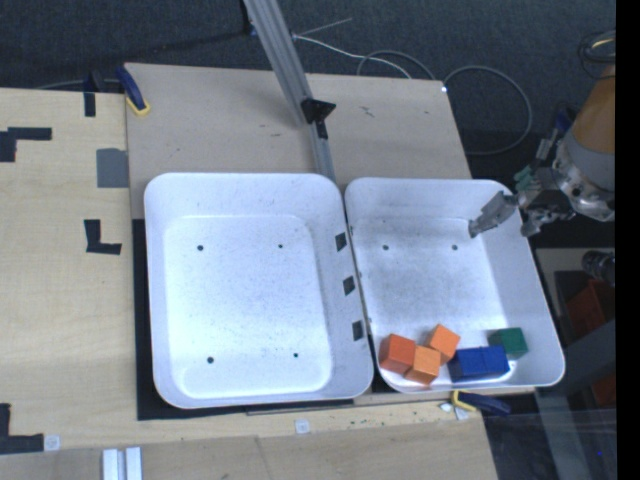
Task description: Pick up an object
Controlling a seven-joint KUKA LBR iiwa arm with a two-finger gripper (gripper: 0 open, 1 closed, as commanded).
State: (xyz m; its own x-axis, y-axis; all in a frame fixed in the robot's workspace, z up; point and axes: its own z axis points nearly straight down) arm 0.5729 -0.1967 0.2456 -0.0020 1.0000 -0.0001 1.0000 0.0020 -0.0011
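Left bin (240,190) on the desk (60,298), bare white floor. Right bin (420,193) touching it; blocks bunched at its near edge: three orange blocks (418,352) touching one another, blue block (478,364) just beside them, green block (512,341) at the near right corner. Gripper (508,211) over the right bin's far right rim, well apart from the blocks, nothing between its fingers; open or closed, cannot tell.

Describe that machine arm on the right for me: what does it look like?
The arm comes in at the picture's right edge. It has a rounded orange section, with pale grey metal below it at the wrist. From there a small gripper of dark grey and black parts sticks out, with dark cables or brackets beside the wrist. I cannot make out any markings.
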